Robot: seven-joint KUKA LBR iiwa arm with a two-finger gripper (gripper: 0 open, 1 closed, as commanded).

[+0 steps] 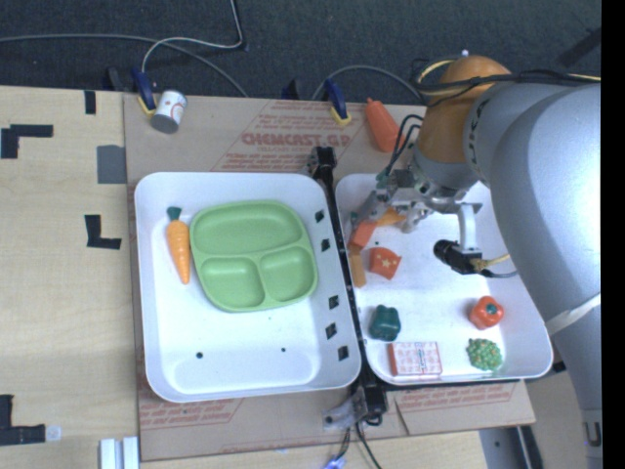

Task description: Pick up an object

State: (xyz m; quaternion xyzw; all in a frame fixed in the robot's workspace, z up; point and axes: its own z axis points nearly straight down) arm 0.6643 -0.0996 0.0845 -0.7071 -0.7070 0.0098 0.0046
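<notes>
Camera view, from above: we see the arm (527, 164) coming in from 3 o'clock, w/ the orange band at the wrist, over the right bin (444, 311). The gripper (391, 208) hangs low at the bin's top-left corner, approx 11 o'clock of that bin. We can't tell how the jaws stand; the metal parts blur together there.

Just below the gripper, at its 7 o'clock, an orange piece (362, 234) lies by the bin's left wall, close to the fingers, but we can't tell if it touches them. An orange-red block (384, 263) sits just beside it at 5 o'clock, apart from the gripper.

Rest of the right bin: a dark green pepper (385, 323) at lower left, a pink box (415, 359) at 6 o'clock near the front rim, a broccoli piece (484, 354) at 5 o'clock, a tomato (485, 312) above it.

Left bin (156, 340): a green tray (254, 254) w/ three sections sits in the middle; a carrot (179, 245) lies just beside it at 9 o'clock.

Outside the bins, another carrot (382, 126) lies on the cardboard at 12 o'clock of the right bin.
</notes>
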